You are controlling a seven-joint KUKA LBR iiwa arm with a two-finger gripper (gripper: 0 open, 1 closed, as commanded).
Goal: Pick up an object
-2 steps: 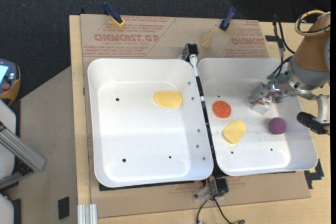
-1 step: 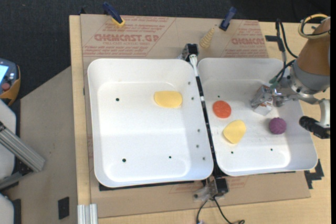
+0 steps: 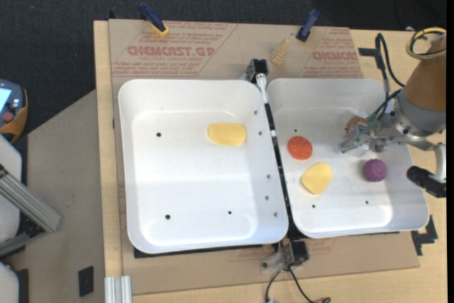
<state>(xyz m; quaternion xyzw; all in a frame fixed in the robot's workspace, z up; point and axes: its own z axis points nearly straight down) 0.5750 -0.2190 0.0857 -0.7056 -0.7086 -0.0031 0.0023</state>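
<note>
Two white bins [image 3: 142, 174], two yellow pieces [image 3: 227, 134], one orange piece [image 3: 300, 147], one purple ball [image 3: 375, 169].

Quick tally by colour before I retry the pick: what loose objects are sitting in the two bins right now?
Yellow: 2, one in the left bin at, one in the right bin at
Orange-red: 1, right bin
Purple: 1, right bin
Total: 4

Much open floor is seen in the left white bin [image 3: 142, 174], where one flat yellow oval piece [image 3: 227, 134] lies. The right white bin [image 3: 333, 223] is crowded by a round orange piece [image 3: 300, 147], a yellow piece [image 3: 316, 177] and a purple ball [image 3: 375, 169].
</note>
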